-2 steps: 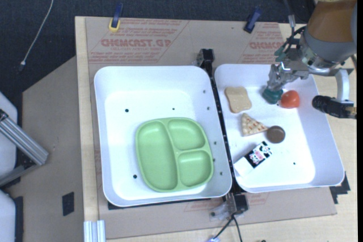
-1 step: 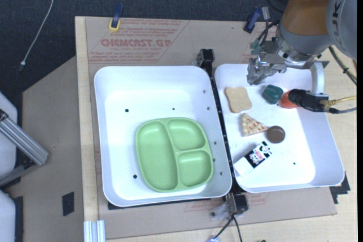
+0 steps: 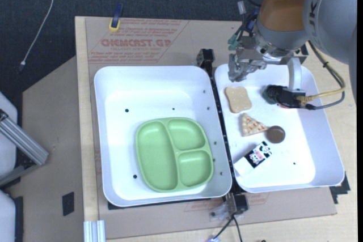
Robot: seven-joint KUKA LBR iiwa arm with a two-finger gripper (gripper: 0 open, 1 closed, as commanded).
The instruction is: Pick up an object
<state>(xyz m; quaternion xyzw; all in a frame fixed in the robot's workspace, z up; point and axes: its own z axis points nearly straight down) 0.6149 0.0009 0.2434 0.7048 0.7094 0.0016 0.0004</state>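
In the right bin (image 3: 317, 139), four small things lie in a loose cluster toward its left wall. Nearest the far edge is a slice of toast (image 3: 238, 98), pale tan with a darker crust line, roughly rectangular with rounded corners; its long axis runs from the bin's far edge toward its near edge, tipped a little. Just nearer than it lies a pizza wedge (image 3: 252, 124), orange-yellow and speckled, its narrow tip pointing toward the toast and the far-left corner, its wide crust end toward the bin's middle. Touching or just beside the crust end sits a small brown round disc (image 3: 275, 134). Closer to the near edge is a white block with a black-and-pink print (image 3: 254, 157), lying slantwise, its long axis running from the near-left toward the far-right.

The gripper (image 3: 238, 71) hangs over the bin's far-left corner, just beyond the toast; whether its jaws are spread or closed cannot be told, and nothing shows between them.

The left bin (image 3: 113, 122) holds a green divided plate (image 3: 173, 153) with three compartments, near its near-right corner. Both bins rest on a brown cardboard sheet (image 3: 142, 39) with red lettering, over dark carpet (image 3: 45, 20).
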